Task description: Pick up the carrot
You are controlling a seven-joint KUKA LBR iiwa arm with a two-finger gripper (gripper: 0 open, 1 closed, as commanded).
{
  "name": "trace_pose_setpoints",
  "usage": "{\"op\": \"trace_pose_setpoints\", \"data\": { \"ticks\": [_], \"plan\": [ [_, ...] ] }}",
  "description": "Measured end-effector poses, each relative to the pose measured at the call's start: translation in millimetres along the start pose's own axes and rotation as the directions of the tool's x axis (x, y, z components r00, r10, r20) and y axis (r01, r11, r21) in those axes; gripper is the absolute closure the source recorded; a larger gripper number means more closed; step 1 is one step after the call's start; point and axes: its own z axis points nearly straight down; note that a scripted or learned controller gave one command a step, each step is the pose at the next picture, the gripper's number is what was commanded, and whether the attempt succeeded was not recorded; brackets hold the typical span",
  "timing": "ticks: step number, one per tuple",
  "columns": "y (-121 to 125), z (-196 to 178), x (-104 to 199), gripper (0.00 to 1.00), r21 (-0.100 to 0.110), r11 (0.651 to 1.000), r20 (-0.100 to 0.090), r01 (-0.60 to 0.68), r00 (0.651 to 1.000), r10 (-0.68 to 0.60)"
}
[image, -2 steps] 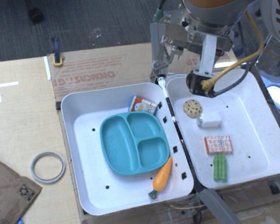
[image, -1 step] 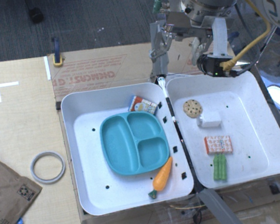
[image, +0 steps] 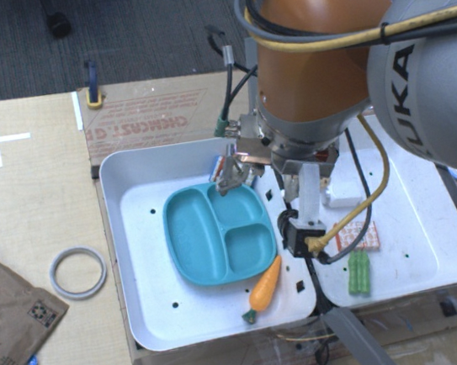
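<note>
The orange carrot (image: 265, 286) with a green stub lies tilted in the left bin (image: 134, 234), near its front right corner. Its upper tip touches the lower edge of a blue divided plate (image: 219, 234). My gripper (image: 229, 172) hangs under the large orange-banded wrist, over the plate's far right rim. That puts it well behind the carrot and apart from it. Nothing shows in the gripper.
In the right bin (image: 428, 266) lie a green ridged piece (image: 359, 273), a red-and-white patterned packet (image: 363, 237) and a small white block (image: 343, 199). On the bench to the left sit a grey tape ring (image: 78, 271) and a brown cardboard box (image: 6, 317).
</note>
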Motion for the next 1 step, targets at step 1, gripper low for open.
{"op": "trace_pose_setpoints", "data": {
  "ticks": [1],
  "plan": [
    [28.9,-30.8,3.8,0.0,-0.003,0.993,-0.001,0.114,0.993,-0.114]
  ]
}}
